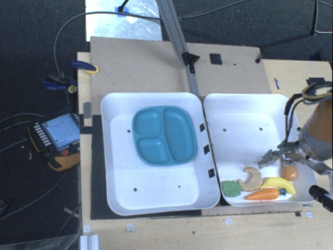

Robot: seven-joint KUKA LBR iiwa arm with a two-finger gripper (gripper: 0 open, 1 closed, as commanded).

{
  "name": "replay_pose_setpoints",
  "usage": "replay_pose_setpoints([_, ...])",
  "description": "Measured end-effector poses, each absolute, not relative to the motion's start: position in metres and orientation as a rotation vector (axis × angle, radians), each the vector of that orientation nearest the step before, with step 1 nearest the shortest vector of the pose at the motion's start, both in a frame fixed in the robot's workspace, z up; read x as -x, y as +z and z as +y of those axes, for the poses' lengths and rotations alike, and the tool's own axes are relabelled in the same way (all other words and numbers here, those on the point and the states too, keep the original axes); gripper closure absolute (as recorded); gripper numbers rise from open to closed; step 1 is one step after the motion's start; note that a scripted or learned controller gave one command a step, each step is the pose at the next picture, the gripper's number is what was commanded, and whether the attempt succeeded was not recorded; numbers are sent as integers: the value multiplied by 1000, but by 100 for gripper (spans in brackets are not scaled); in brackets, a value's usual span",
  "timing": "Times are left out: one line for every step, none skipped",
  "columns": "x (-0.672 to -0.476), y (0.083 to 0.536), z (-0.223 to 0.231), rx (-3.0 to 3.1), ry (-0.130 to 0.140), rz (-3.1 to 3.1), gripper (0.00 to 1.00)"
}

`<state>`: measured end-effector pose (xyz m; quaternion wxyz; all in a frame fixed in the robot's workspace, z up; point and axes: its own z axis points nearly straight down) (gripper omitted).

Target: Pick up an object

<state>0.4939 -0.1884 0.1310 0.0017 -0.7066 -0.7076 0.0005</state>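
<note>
Several toy foods lie along the near edge of the right bin [234,113]: a green piece [231,187], a tan curved piece [253,178], a yellow banana [280,183], an orange carrot [263,194] and a small orange ball [290,173]. My gripper [277,157] hangs low over the bin's right side. It is just above and to the left of the orange ball, and nothing shows held in it. The arm's grey body [317,134] hides the bin's right wall.
The left bin [119,191] holds a blue divided plate [164,135]. A metal pole [174,27] slants over the bench behind the bins. Cables and a handheld device [57,137] lie on the floor to the left.
</note>
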Motion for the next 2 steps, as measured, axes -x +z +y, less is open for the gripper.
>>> replay_pose_setpoints([-496,86,-189,2224,-5,-2224,0])
replay_pose_setpoints([-499,100,-189,2228,-11,-2230,100])
